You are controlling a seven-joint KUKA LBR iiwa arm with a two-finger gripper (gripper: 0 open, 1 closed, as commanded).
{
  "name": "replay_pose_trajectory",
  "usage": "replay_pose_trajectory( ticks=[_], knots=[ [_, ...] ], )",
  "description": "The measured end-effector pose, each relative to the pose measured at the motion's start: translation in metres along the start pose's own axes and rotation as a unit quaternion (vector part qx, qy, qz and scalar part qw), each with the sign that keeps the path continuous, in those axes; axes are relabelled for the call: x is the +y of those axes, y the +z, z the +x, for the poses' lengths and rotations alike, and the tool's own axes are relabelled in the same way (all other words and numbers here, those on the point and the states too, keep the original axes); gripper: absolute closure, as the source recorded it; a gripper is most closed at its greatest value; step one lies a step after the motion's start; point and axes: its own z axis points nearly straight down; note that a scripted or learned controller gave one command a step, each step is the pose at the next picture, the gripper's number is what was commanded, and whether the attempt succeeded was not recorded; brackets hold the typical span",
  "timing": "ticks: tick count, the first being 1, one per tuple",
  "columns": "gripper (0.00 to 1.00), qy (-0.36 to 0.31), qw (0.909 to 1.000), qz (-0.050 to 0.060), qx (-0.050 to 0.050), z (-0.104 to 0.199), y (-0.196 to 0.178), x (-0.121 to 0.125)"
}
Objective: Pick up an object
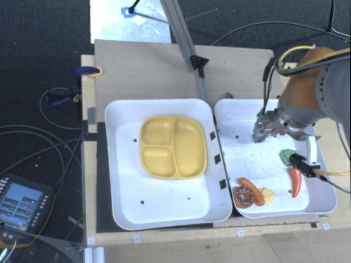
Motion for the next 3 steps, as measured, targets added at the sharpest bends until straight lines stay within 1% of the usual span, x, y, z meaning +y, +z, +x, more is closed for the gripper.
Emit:
replay_pose_trajectory(
  ticks=[1, 2, 3],
  knots=[
    [1.0, -0.003, 1.0, -0.002, -0.001, 0.001, -0.058, 0.012],
    [1.0, -0.004, 1.0, -0.003, -0.001, 0.01, -0.116, 0.011],
    [1.0, -0.003, 1.0, 0.0, 0.0, 0.01, -0.131, 0.012]
  ],
)
